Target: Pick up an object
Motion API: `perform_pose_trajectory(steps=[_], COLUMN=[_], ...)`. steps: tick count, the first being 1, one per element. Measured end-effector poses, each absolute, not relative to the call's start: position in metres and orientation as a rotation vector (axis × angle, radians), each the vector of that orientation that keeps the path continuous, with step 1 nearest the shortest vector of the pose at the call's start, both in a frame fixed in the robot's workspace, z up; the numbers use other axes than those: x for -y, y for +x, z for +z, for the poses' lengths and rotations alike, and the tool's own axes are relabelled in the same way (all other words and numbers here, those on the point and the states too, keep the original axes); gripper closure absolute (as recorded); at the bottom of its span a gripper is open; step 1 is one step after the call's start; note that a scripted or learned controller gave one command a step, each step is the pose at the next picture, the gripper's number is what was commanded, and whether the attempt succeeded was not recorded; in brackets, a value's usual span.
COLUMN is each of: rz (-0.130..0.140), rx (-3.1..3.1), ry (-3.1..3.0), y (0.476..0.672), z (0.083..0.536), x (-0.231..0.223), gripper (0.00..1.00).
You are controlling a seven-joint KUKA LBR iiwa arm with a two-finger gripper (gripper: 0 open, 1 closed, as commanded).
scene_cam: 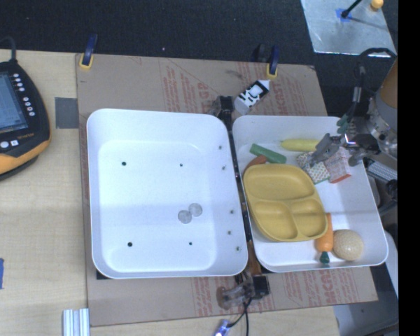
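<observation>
Right now the gripper (334,148) sits at the upper right of the frame, low over the back part of the right bin (360,203), with the arm (383,128) coming in from the right edge. Its dark fingers point left and slightly down toward a small checkered packet (322,168), which lies just under and beside them; whether they are spread or closed on anything I cannot tell, as the view is too cluttered there. No single target is marked out, so here is the field: a yellow banana (299,145) lies with its long axis running left to right along the bin's back wall, just left of the gripper. A green stick-like piece (267,152) slants from upper left to lower right beside it. A yellow divided tray (285,201) fills the middle of the bin, tilted a little, its long side running upper left to lower right. At the lower right, a beige ball (348,244) rests near the front corner, touching an orange carrot (325,238) that stands roughly up-down in the frame. The left bin (112,142) holds two small grey discs (190,213) touching each other. A handheld controller (12,117) lies at the far left on the bench; the writing on its screen is too small to read.
</observation>
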State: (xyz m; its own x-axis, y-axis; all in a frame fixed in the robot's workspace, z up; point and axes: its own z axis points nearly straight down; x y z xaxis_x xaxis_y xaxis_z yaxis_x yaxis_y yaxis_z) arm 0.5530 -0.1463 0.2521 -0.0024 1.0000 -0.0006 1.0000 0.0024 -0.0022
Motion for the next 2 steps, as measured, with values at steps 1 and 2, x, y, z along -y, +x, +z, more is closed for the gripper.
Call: perform_pose_trajectory(steps=[1,2], rz=[0.005,0.007], rx=[2.225,2.224], ry=[-2.215,-2.214], y=[0.535,0.561], z=[0.212,0.093], x=[0.181,0.199], gripper=[0.0,0.0])
